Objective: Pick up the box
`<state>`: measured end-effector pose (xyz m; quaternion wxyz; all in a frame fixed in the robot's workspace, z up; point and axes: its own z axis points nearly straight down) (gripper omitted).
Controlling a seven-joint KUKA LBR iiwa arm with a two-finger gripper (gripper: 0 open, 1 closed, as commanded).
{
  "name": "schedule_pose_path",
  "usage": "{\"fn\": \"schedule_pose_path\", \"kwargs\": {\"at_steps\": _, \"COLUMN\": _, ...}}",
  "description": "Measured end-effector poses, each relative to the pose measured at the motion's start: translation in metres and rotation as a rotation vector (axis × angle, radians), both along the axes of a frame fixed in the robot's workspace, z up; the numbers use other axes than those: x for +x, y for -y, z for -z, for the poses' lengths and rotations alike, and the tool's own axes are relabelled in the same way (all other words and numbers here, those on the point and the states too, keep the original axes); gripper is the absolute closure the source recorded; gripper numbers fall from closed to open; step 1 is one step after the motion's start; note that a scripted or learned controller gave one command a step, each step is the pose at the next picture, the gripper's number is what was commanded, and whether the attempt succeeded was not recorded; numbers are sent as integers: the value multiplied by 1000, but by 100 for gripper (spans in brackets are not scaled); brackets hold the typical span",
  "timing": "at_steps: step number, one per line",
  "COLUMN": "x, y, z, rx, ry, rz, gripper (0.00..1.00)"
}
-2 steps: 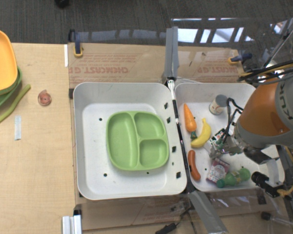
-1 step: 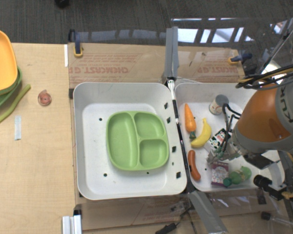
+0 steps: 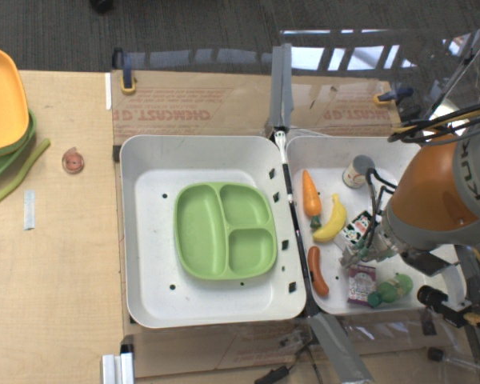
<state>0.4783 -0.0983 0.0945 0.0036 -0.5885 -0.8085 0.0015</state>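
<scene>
The box (image 3: 355, 229) is a small white carton with black and green print, lying in the right bin (image 3: 400, 152) just right of the banana (image 3: 330, 220). My gripper (image 3: 368, 250) hangs low over the bin, its tip right at the box's lower right edge. The grey arm with its orange band (image 3: 432, 190) reaches in from the right and hides the bin floor behind the gripper. I cannot make out whether anything sits between the gripper's tips.
The right bin also holds a carrot (image 3: 310, 194), a red sausage (image 3: 317, 270), a pink packet (image 3: 361, 285), a green toy vegetable (image 3: 389, 290) and a grey cup (image 3: 357, 171). A green divided plate (image 3: 225, 230) lies in the left bin (image 3: 144, 214).
</scene>
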Motion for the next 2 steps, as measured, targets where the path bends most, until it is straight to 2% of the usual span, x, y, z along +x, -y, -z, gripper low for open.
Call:
{"fn": "schedule_pose_path", "kwargs": {"at_steps": 1, "x": 1, "y": 1, "z": -6, "rx": 0, "ry": -3, "rz": 1, "gripper": 100}}
{"fn": "schedule_pose_path", "kwargs": {"at_steps": 2, "x": 0, "y": 1, "z": -6, "rx": 0, "ry": -4, "rz": 1, "gripper": 0}}
